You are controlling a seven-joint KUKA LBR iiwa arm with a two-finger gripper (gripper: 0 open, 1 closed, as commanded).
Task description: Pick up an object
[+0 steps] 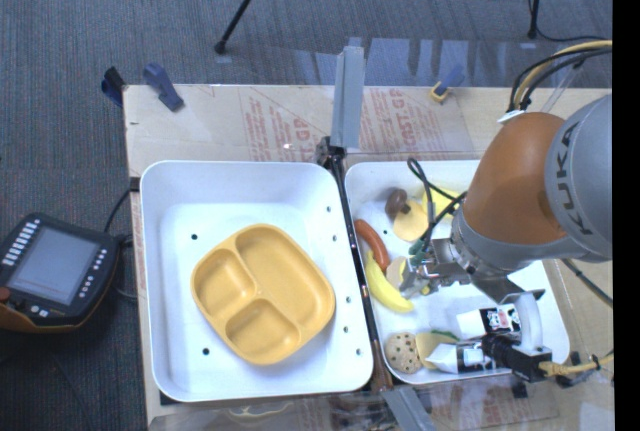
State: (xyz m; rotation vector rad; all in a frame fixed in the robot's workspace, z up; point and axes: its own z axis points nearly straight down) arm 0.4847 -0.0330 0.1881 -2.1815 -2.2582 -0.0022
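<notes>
Banana [385, 287]: a yellow fruit lying in the right bin [440, 165], close to that bin's left wall and about midway between its far and near ends. A red sausage [371, 240] lies just beyond the banana's far end, also along the left wall. Farther still sit a small brown piece [397, 202] and, touching it on the right, a pale yellow piece [413, 222]. A round cookie [403, 351] with dark chips rests at the near left corner of the same bin, apart from the banana.

The arm [520, 194], grey with an orange band, reaches in from the right and hangs over the middle of the right bin; its wrist ends just right of the banana. Whether its grasp is open or closed, and whether it has hold of anything, cannot be told from this angle.

The left bin [160, 219] holds a yellow divided plate [262, 292], lying flat near its centre. Both bins stand on the tabletop [230, 124]. A handheld control screen [50, 269] rests to the left.
</notes>
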